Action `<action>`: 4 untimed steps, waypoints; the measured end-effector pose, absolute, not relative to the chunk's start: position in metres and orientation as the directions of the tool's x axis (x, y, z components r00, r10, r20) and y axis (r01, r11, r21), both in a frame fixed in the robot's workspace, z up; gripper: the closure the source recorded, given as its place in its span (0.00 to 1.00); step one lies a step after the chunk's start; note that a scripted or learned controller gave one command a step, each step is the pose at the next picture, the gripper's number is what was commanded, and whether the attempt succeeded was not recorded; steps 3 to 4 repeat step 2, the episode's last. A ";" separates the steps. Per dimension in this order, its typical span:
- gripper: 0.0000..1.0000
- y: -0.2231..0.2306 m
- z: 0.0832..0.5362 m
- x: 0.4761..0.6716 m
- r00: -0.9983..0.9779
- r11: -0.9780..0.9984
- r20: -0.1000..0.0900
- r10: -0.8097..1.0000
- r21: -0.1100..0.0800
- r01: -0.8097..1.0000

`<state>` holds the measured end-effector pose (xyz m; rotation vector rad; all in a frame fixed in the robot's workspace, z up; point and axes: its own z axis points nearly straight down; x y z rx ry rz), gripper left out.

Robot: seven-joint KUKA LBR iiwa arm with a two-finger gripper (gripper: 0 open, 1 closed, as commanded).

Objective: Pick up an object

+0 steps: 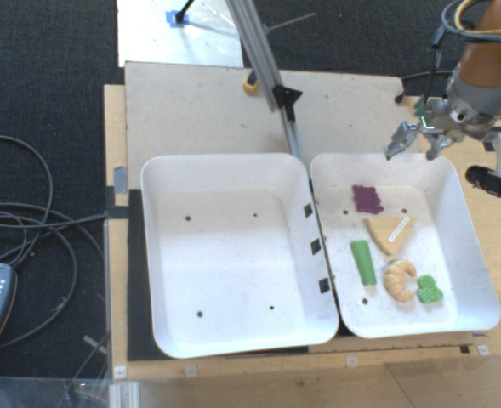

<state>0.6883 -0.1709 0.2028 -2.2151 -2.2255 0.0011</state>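
White plastic frames the whole job — two shallow bins sit side by side on the desk (199, 109), and the pickable things all lie in the right bin (463, 228): a purple cluster (367, 198) toward the far side, a pale yellow wedge (389, 232) just beside it, a green stick (363, 262) lying lengthwise, and a tan croissant shape (400, 280) touching a small green leafy piece (429, 291) near the front. The left bin (161, 228) carries only its dark drain holes. The gripper (418, 141) hangs above the far rim of the right bin with its fingers spread apart and nothing between them — a stance that looks like a staging point before a descent, I judge, since it clears the bin wall yet stays near the objects. The purple cluster lies closest to it, so that seems the likeliest target.
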 end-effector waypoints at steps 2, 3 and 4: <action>0.00 -0.170 0.165 0.691 -0.007 0.007 -0.001 1.000 0.000 1.000; 0.00 -0.170 0.165 0.691 -0.007 0.007 -0.001 1.000 0.000 1.000; 0.00 -0.170 0.165 0.691 -0.007 0.007 -0.001 1.000 0.000 1.000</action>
